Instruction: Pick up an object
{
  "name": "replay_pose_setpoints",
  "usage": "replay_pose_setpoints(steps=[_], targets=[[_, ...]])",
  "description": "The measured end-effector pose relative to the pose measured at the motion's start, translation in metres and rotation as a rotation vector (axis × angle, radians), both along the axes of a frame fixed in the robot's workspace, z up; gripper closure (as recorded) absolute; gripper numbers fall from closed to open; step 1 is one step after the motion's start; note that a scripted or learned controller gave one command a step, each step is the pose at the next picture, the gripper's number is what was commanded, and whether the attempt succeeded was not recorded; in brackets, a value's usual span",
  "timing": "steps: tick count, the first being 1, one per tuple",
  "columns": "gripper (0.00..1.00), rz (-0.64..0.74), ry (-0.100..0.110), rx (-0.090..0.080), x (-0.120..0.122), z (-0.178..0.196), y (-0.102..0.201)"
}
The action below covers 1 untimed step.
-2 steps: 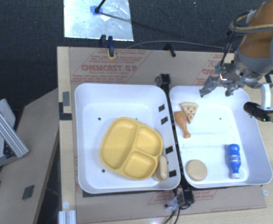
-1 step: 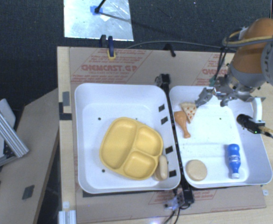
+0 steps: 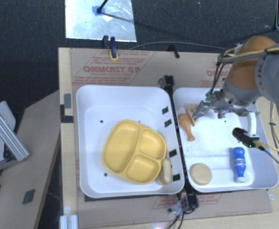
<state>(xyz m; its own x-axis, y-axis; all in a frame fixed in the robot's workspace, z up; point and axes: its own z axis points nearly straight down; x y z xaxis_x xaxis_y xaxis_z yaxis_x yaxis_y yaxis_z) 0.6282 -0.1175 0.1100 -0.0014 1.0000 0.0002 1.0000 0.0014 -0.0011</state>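
My gripper [image 3: 211,111] hangs over the back of the right bin [image 3: 268,175], open, its two fingers spread with nothing between them. Just left of its left finger lies a small pale tan piece [image 3: 191,110]. An orange-brown drumstick-shaped toy [image 3: 186,125] lies below that piece, against the bin's left wall. A round beige bun [image 3: 200,173] sits in the front left corner. A blue bottle [image 3: 238,163] with a white cap lies near the front right.
The left bin [image 3: 89,128] holds a yellow divided tray [image 3: 134,150] and a small beige oval piece [image 3: 166,171] at the tray's front right edge. A black divider strip [image 3: 174,128] runs between the bins. The arm fills the space above the right bin's back right.
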Motion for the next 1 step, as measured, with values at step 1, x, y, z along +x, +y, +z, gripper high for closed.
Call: replay_pose_setpoints(steps=[1], targets=[[1.00, 0.001, -0.005, -0.001, 0.0017, 0.0142, -0.0004]])
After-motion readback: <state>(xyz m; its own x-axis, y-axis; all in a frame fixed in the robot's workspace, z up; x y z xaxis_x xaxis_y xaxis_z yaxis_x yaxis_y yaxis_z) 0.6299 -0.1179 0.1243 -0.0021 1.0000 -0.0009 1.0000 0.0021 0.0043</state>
